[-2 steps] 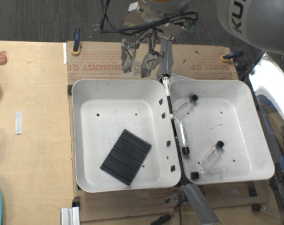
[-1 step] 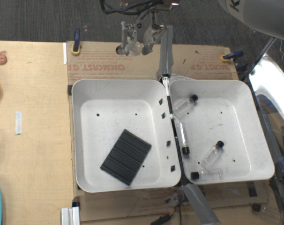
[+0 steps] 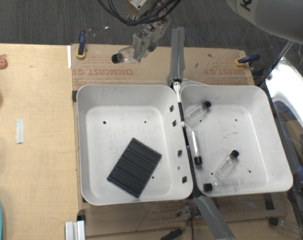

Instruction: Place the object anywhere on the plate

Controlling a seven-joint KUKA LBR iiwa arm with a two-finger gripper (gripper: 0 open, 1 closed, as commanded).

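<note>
A black ribbed plate (image 3: pixel 135 167) lies flat in the left bin (image 3: pixel 91 134), toward its front. My gripper (image 3: pixel 138 50) hangs high behind the left bin, over the cardboard at the back. Its fingers are shut on a clear vial with a black cap (image 3: pixel 122 57), which sticks out to the left, lying nearly level. The gripper and the vial are well behind the plate and above it.
The right bin (image 3: pixel 261 134) holds several more clear vials with black caps, for example one (image 3: pixel 199 111) near the back left and one (image 3: pixel 226 165) near the front. A grey divider bar (image 3: pixel 177 59) rises between the bins. Cables hang above the gripper.
</note>
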